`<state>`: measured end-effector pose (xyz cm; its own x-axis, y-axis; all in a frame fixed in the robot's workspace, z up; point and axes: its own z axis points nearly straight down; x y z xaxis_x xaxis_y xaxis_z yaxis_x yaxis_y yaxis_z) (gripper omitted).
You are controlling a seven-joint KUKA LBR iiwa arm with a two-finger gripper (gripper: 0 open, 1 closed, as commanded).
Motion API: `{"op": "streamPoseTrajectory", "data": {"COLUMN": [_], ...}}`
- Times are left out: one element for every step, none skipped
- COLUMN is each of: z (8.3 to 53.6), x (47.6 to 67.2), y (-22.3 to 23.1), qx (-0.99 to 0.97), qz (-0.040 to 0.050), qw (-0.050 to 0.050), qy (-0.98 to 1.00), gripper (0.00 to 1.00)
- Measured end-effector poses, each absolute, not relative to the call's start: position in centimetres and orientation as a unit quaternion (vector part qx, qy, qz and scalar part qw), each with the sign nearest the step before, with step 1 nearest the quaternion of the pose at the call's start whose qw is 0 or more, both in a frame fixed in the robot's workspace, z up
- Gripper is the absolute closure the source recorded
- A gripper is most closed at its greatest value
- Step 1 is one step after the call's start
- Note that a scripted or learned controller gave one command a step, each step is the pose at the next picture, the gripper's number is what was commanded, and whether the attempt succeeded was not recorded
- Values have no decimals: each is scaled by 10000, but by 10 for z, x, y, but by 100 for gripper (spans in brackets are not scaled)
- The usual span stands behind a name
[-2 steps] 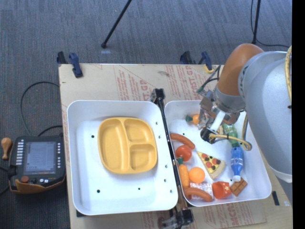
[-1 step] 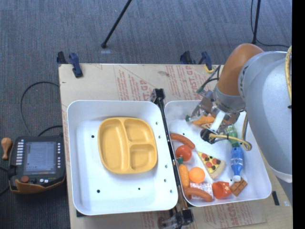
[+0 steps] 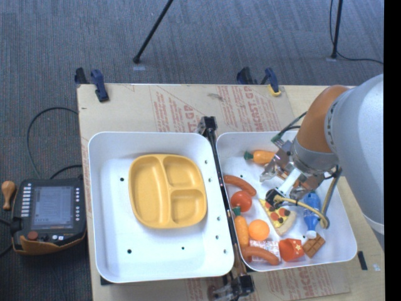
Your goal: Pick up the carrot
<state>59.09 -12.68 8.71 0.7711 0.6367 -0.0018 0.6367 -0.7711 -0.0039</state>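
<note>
The carrot (image 3: 242, 229) is orange with a small green top. It lies near the left wall of the right bin (image 3: 346, 240), pointing toward the front, between a red tomato (image 3: 241, 200) and an orange ball (image 3: 258, 229). A second orange piece with a dark green end (image 3: 261, 156) lies at the back of that bin. My gripper (image 3: 274, 185) hangs low over the middle of the right bin, above the pizza slice (image 3: 280, 216). It is to the right of the carrot and further back, and it is not touching the carrot.
The right bin also holds a sausage (image 3: 240, 182), a second sausage (image 3: 262, 254), a red pepper (image 3: 290, 249), a brown block (image 3: 313, 244) and a blue toy (image 3: 311, 209). A yellow divided plate (image 3: 167, 189) lies in the left bin (image 3: 106, 231). A ridge (image 3: 219, 180) separates the bins.
</note>
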Motion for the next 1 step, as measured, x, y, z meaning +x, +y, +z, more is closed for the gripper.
{"op": "streamPoseTrajectory", "data": {"z": [121], "x": [635], "y": [-187], "qx": [-9886], "qz": [6], "qw": [10], "qy": [-1503], "gripper": [0]}}
